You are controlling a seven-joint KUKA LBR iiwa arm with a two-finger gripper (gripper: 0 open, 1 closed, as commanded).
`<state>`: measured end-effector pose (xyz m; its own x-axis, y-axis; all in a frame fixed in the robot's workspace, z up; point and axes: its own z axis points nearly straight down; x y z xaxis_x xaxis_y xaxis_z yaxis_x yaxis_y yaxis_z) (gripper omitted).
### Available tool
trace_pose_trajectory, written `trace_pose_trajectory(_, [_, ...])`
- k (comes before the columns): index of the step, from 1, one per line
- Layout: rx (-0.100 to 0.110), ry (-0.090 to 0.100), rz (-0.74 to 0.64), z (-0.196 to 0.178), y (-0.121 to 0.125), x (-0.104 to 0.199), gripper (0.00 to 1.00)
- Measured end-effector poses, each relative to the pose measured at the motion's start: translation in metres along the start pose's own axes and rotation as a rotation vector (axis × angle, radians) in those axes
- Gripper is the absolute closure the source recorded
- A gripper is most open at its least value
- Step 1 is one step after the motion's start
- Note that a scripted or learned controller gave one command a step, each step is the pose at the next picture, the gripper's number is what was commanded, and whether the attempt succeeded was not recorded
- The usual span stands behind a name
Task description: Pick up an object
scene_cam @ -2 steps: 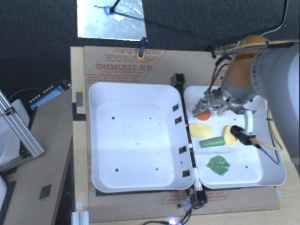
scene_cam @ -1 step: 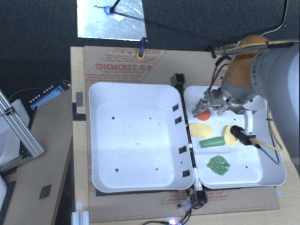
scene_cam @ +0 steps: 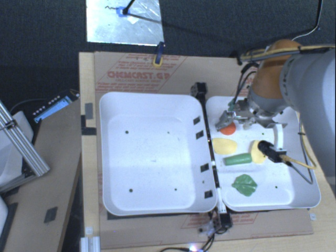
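Cardboard-topped bench [scene_cam: 139,72] bearing two white bins, left bin [scene_cam: 152,154] beside right bin [scene_cam: 302,193].

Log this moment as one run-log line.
arm: over right white bin | gripper: above orange-red round piece | nearby: yellow piece, green stick, green leaf | grasp: unconfirmed

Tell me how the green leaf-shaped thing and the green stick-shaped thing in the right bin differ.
The green leaf is flat, broad and crinkled; the green stick is long and narrow. The leaf lies alone nearer the camera; the stick lies between two yellow pieces, apparently touching them. Both are green and lie in the right bin.
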<state>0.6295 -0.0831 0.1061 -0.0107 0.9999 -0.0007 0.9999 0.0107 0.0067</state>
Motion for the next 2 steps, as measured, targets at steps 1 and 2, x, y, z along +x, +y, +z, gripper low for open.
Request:
trace_pose_trajectory(1, [-0.003, 0.0, -0.002, -0.011, 0.001, 0.0, 1.0])
trace_pose_trajectory(2, [-0.013, 0.005, -0.004, -0.216, 0.009, 0.118, 1.0])
